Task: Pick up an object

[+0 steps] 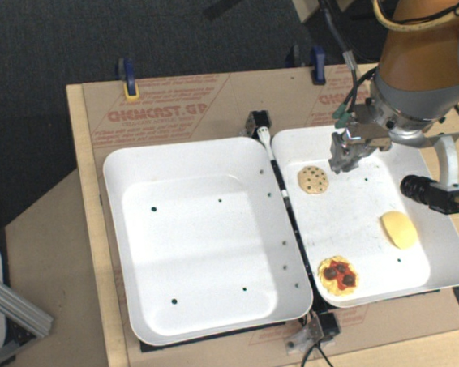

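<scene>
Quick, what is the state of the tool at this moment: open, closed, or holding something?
Tool: cannot be told from this view. It hangs over the right bin, just right of the cookie, with nothing seen held.

Single arm [423, 44] entering from the far right, its orange band uppermost and the grey wrist section below it, angled down and leftward. The gripper [343, 158] hangs at the end of the wrist, pointing downward, with cables looping beside it. The gripper's tip is dark and indistinct at this scale.
</scene>
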`<state>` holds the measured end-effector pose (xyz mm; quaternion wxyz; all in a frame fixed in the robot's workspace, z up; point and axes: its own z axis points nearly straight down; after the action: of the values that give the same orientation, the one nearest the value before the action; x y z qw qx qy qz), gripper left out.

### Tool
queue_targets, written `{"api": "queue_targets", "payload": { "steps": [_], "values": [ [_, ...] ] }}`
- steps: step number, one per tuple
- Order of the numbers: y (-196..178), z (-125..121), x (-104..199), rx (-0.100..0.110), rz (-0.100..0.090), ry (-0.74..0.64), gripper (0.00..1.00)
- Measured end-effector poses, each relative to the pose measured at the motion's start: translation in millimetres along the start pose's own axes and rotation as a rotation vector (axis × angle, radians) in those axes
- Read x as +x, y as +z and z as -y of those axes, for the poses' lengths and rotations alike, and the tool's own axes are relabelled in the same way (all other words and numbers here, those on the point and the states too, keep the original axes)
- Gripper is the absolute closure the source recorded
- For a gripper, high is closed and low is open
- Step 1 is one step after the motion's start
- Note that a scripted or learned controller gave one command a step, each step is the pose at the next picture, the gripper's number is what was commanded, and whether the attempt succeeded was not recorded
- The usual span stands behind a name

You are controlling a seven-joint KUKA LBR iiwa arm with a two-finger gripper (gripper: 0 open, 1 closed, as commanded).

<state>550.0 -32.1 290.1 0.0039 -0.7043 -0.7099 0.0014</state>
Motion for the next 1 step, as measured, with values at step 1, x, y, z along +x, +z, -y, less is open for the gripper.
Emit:
{"api": "queue_targets", "payload": {
  "steps": [1],
  "values": [
    [-102.5, 27.7, 64.3, -0.021, 0.001, -0.001, 1.00]
  ]
}}
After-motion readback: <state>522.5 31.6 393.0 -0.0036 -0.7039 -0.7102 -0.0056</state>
